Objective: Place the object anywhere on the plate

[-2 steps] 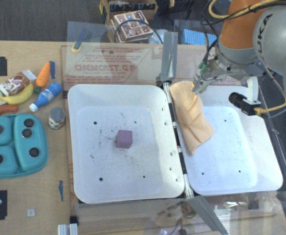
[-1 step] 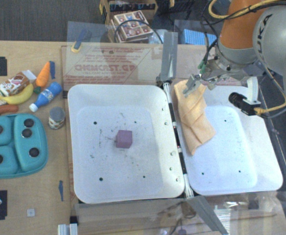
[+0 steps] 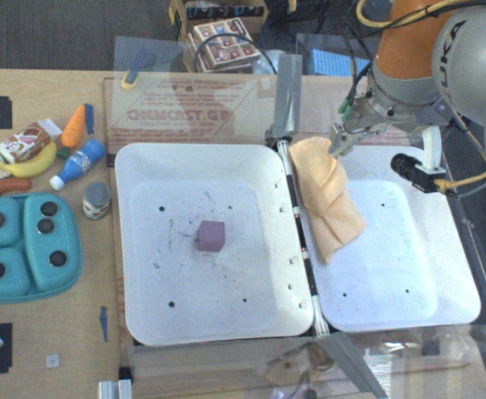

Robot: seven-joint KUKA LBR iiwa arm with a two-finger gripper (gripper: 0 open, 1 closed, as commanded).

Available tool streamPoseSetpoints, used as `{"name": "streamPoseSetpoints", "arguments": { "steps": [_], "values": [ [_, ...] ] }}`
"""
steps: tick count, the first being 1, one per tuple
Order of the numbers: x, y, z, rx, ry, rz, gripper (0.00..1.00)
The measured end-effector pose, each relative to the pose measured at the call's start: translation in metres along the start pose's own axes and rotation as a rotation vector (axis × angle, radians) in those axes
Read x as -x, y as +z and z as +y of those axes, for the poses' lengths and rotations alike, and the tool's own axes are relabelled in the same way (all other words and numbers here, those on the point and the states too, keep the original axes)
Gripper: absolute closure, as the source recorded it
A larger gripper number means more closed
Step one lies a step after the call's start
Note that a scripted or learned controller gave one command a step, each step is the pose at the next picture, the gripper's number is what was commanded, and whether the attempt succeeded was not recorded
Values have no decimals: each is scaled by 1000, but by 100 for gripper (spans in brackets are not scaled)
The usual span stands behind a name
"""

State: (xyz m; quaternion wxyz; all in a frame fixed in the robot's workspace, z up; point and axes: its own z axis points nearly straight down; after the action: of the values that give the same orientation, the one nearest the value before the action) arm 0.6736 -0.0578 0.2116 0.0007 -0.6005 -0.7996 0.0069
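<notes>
Gripper (image 3: 340,145) touching cloth's (image 3: 330,196) top edge, grip impossible to tell. Purple cube (image 3: 210,236) left of cloth, well apart, in left bin (image 3: 143,173).

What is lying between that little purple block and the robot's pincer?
In the camera view, bare white floor of the left bin, the ridge where both bins meet, then a tan cloth separate the purple block from the pincer.

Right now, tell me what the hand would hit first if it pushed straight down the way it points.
Most likely the yellow cloth: the hand points down at its upper edge in the right bin. Depth is unclear, so it could already be touching.
</notes>
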Motion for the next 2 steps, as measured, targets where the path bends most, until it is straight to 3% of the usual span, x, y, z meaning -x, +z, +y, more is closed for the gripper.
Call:
{"name": "streamPoseSetpoints", "arguments": {
  "steps": [1,2],
  "values": [
    [0,0,0,0,0,0,0],
    [1,-7,1,-2,0,-1,100]
  ]
}}
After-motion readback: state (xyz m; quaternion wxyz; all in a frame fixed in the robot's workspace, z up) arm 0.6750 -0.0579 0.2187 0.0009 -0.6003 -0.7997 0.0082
